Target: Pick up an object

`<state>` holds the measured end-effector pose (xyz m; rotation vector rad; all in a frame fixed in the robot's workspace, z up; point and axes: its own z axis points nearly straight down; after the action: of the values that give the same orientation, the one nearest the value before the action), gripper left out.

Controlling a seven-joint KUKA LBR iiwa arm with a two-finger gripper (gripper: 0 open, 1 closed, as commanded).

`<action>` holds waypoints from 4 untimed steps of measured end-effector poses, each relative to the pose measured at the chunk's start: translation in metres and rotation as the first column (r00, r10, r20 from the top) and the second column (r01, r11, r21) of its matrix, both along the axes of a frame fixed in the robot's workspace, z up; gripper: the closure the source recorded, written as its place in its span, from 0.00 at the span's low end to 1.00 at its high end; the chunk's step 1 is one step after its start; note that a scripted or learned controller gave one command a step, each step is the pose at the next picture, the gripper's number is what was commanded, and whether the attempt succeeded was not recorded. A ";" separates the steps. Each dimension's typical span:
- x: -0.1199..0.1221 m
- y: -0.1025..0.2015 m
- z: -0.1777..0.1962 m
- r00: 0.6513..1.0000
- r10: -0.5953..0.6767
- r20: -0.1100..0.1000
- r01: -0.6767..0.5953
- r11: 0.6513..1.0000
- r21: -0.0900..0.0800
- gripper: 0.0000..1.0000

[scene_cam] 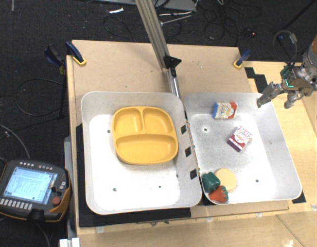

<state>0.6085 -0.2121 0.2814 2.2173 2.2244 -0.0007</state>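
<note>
My gripper (pixel 278 98) hangs at the right edge of the view, above the far right rim of the right bin (pixel 274 153). Its two fingers are spread apart with nothing between them. In the right bin lie a small blue, white and red box (pixel 225 110) near the far side, a red and white carton (pixel 240 138) in the middle, and at the near left corner a green piece (pixel 210 180), a tan disc (pixel 226 178) and a red piece (pixel 219 194). All of these lie left of and nearer than the gripper.
The left bin (pixel 97 189) holds a yellow sectioned plate (pixel 145 135). A metal pole (pixel 154 25) slants down to the gap between the bins. Clamps sit at the bench's far corners, and a teach pendant (pixel 30 188) lies at the lower left off the bench.
</note>
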 end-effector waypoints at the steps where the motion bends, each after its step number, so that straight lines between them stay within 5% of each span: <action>1: 0.000 0.000 0.000 1.000 0.000 0.000 0.000 1.000 0.000 0.00; 4: 0.001 0.020 -0.174 1.000 -0.001 -0.006 0.001 1.000 0.002 0.00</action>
<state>0.6094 -0.1916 0.1069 2.2220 2.2274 -0.0047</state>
